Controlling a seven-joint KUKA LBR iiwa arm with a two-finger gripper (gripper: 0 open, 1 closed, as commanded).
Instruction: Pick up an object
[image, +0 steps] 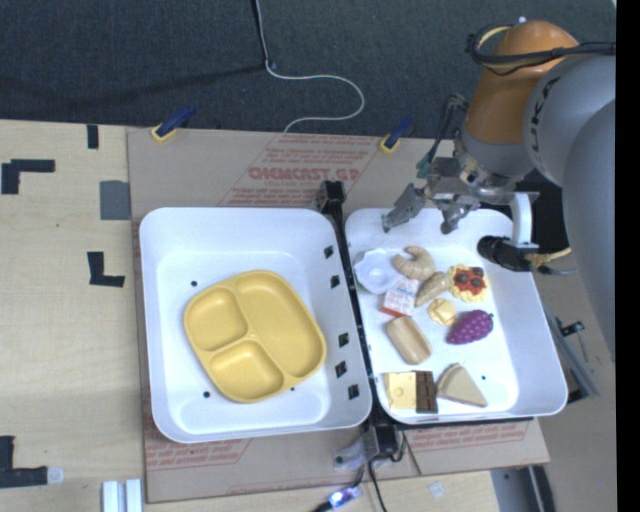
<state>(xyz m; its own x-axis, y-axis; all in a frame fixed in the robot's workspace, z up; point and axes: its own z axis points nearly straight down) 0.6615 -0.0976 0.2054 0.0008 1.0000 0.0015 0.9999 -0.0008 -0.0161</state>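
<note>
**Arm poised over the upper edge of the right bin, fingers spread and holding nothing**

The grey arm with its orange band (515, 85) enters from the upper right of the frame and bends down toward the far rim of the right white bin (530, 385). Its two-finger gripper (430, 212) hangs at the upper middle of that bin, the two dark fingers splayed wide apart, one pointing lower left and the other lower right, with nothing between them.

Below the gripper, in the middle of the right bin, lies a cluster of toy food. A small clear round cup (374, 270) sits at the cluster's left, beside a tan knobbly ginger-like piece (415, 263). A red-and-white packet (400, 296) lies just under these. To the right are a red-and-yellow pizza-like piece (468, 282), a small yellow cube (442, 311) and a purple bunch of grapes (469, 326). A tan bread-roll shape (408, 339) lies lower, and at the bin's lower edge are a yellow-and-brown block (410, 391) and a tan wedge (461, 386).

The left white bin (165, 240) holds a yellow three-compartment plastic tray (254, 334), well apart from the gripper.
</note>
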